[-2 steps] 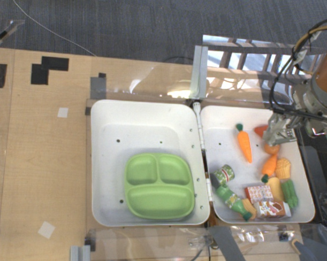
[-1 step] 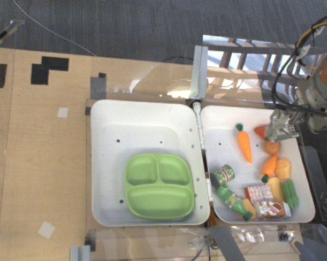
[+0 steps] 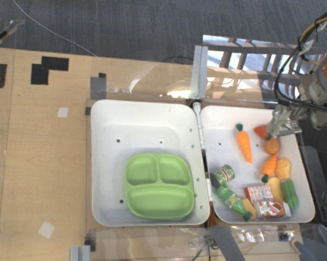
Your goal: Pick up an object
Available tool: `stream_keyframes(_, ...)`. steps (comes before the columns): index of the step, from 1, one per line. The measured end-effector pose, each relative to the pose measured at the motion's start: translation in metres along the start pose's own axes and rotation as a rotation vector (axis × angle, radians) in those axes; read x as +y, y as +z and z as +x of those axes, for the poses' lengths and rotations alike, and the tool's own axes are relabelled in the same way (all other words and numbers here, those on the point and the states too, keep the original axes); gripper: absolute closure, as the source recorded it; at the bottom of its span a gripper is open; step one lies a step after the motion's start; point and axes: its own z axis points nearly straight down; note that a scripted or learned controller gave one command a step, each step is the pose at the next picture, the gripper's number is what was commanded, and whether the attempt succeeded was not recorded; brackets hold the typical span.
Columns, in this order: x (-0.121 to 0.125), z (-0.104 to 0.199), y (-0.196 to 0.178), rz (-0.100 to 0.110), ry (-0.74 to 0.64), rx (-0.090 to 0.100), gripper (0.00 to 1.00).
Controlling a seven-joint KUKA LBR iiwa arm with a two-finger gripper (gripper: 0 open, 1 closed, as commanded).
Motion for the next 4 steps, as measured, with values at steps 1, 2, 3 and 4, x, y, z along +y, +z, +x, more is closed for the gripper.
stream_keyframes(1, 0.009, 0.031, 0.048, -0.007, 0.285, 0.042, 1.0)
stream_keyframes(2, 0.009, 0.027, 0.035, -0.005, 0.28, 0.031, 1.0)
stream_keyframes(3, -0.063, -0.016, -0.003, -0.007, 0.118, 0.037, 1.0)
stream_keyframes(4, -0.025, -0.103, 0.052, -0.014, 0.149, 0.044, 1.0)
